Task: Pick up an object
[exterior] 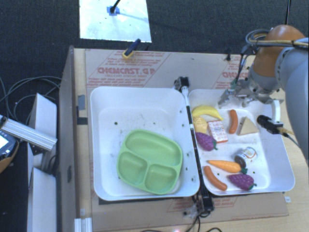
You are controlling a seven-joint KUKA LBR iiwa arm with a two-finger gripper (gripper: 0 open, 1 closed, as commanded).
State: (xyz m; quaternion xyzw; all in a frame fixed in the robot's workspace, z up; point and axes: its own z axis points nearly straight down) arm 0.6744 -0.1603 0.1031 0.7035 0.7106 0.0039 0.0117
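Hidden or unclear:
- Arm [289, 57], grey with orange band: cut off at the right frame edge; upper links out of frame.
- Gripper [237, 94]: small, dark, partly lost against cables and wrist hardware. Jaws: spread or pressed together cannot be told; nothing seen between them.
- Small can [246, 155]: label unreadable.
- Red-and-white carton [217, 130]: print too small to read.
- Corn cob [199, 125]: partly covered by the banana and by the divider between bins.

Arm pose:
- Reaching in from 3 o'clock, wrist bent downward, gripper poised over the right bin [285, 170] at its 12 o'clock rim, just beside the upright sausage.

Task things, all in the right bin:
- Banana [206, 112], 10 o'clock corner.
- Purple grapes [205, 141], at 9 o'clock, touching the carton.
- Sausage [233, 121], upright-lying, near 12 o'clock.
- Cheese wedge [248, 126], just beside that sausage, toward 1 o'clock.
- Carrot [225, 166], centre, touching the can's base.
- Second sausage [215, 178], 7 o'clock.
- Second purple grapes [241, 181], 6 o'clock.

Other:
- Left bin [108, 105]: holding a green divided plate [150, 161] toward 5 o'clock.
- Tabletop [145, 69]: cardboard-covered, yellow-and-blue tool [131, 48] at its 12 o'clock edge.
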